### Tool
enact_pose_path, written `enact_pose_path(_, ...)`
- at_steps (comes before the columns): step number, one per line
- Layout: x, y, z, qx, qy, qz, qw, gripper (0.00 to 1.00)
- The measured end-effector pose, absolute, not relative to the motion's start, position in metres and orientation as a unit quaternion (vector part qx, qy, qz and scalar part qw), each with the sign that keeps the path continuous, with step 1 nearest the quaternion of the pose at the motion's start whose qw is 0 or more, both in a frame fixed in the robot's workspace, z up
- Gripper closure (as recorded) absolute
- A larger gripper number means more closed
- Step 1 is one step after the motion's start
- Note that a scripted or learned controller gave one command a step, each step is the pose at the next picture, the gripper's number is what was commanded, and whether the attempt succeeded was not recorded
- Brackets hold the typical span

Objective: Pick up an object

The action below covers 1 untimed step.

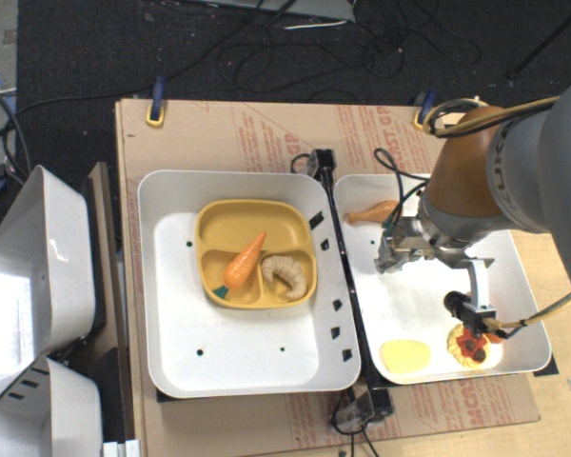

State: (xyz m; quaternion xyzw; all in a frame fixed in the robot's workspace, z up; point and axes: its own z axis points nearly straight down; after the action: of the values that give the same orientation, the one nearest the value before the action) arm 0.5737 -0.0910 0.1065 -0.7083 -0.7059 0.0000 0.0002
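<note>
Position of my tool [390,255]: it hangs over the far left part of the right-hand shallow white plastic bin [428,303], with my grey arm [514,169] reaching in from the right across that bin's far edge. From this angle the wrist covers the working end, so I cannot tell whether the tool is set wide or narrow. Nothing is seen held in it.

Contents of the right bin:
- A tapered orange object [369,213], possibly a toy carrot, lies at the far left corner, just beyond the tool. Its right end is hidden behind my wrist.
- A flat pale yellow disc [404,355] lies at the near edge, well apart from the tool.
- A round yellow piece with red markings [471,348] lies to the right of the disc, close to it but apart, in the near right corner.

Contents of the left-hand white bin [171,350]:
- A yellow divided plastic plate [257,212] sits in the middle.
- An orange toy carrot [245,260] lies tilted in the plate's near left compartment, its tip pointing far right.
- A pale curled shrimp-shaped piece [285,274] lies in the near right compartment, beside the carrot.

Both bins sit side by side, touching along a dark divider, on the brown board-covered table [228,127].
</note>
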Motion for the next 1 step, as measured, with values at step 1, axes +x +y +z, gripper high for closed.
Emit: enact_pose_path(1,0.5723,-0.0924,0.1486,-0.708,-0.707,-0.0007,-0.001,1.00)
